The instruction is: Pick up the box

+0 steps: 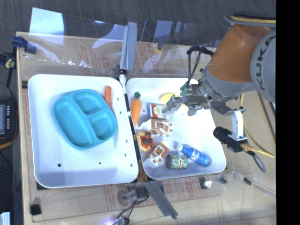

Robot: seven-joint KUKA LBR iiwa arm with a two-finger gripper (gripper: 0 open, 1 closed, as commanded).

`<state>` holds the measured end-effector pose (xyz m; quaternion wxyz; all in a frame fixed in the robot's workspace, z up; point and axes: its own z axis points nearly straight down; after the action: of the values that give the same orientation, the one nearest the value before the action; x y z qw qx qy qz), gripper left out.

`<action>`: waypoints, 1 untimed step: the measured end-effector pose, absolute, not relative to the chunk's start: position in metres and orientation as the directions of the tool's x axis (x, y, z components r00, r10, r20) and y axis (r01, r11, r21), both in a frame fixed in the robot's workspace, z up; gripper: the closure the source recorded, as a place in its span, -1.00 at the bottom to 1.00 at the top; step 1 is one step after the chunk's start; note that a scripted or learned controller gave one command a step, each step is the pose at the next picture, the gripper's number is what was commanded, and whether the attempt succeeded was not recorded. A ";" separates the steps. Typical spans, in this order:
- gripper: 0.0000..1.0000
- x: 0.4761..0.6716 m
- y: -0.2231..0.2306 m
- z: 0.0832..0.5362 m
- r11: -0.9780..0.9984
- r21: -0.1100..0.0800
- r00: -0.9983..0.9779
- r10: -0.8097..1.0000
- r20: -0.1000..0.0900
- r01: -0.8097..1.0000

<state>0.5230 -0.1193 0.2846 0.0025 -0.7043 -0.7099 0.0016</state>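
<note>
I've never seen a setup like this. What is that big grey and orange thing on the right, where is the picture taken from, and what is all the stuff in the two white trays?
The picture comes from one camera fixed above a bench, looking down at a slant. The grey and orange thing is a robot arm reaching in from the right. At its end is a gripper with two fingers, hovering over the right bin; I cannot tell whether it holds anything.

The left bin holds a blue divided plate and a small orange carrot beside it.

The right bin holds toy groceries: a bigger carrot, something yellow, a few small printed boxes, a green can and a blue bottle. The robot's job is to pick up a box.
</note>
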 end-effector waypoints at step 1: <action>-1.00 0.609 -0.152 0.171 -0.092 -0.006 0.092 0.996 -0.001 0.996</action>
<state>0.6091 -0.1524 0.1713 0.0020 -0.7388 -0.6739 0.0026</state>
